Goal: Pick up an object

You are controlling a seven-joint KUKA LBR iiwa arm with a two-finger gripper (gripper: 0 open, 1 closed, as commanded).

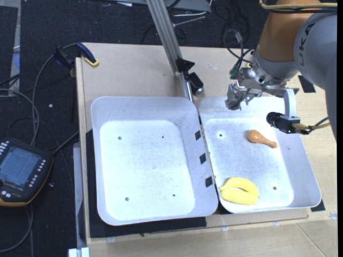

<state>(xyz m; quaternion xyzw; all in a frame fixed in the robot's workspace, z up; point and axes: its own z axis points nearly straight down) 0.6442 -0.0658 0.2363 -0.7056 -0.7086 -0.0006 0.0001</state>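
Tool [236,101] state: can't tell. Best bet: drop toward 4 o'clock onto orange drumstick toy [260,138], centered over its fat end.

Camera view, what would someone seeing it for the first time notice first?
Probably the grey arm with its orange band, reaching in from the right with its gripper above the far edge of the right bin. Then the bright items in that bin: a yellow banana near the front and an orange object further back.

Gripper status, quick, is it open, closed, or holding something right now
Gripper: open or closed cannot be told; it hangs over the far edge of the right bin, with nothing seen between its fingers.
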